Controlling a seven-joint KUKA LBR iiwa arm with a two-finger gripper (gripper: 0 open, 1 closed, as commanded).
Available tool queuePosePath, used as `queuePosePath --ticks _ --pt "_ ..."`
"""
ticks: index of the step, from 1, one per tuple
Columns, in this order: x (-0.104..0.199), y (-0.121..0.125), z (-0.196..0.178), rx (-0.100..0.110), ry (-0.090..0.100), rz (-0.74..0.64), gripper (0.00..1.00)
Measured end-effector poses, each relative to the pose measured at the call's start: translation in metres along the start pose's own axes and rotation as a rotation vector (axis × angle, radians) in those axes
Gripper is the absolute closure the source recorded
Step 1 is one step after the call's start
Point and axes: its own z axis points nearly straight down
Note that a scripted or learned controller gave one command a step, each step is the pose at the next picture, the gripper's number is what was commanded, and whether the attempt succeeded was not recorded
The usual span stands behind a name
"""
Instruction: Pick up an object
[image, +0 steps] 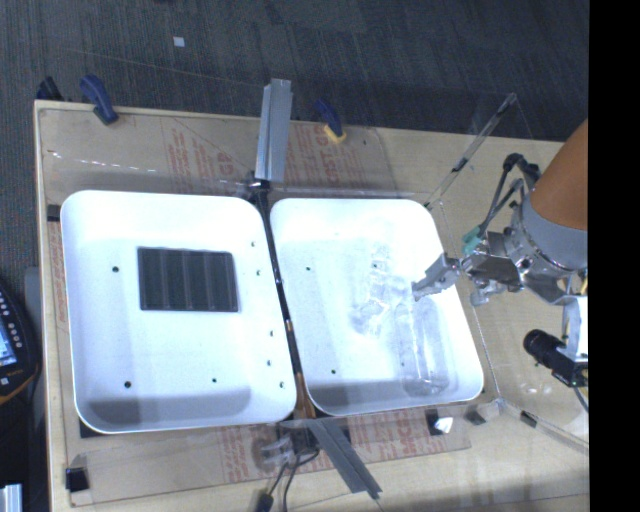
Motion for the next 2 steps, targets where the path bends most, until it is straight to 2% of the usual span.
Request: queuePosePath --ticks 1,2 --pt "-0.002 0.000 0.003 0.001 0.001 -0.035 0.00" --pt "0.028 0.038 0.064 0.005 0.000 0.273 0.00"
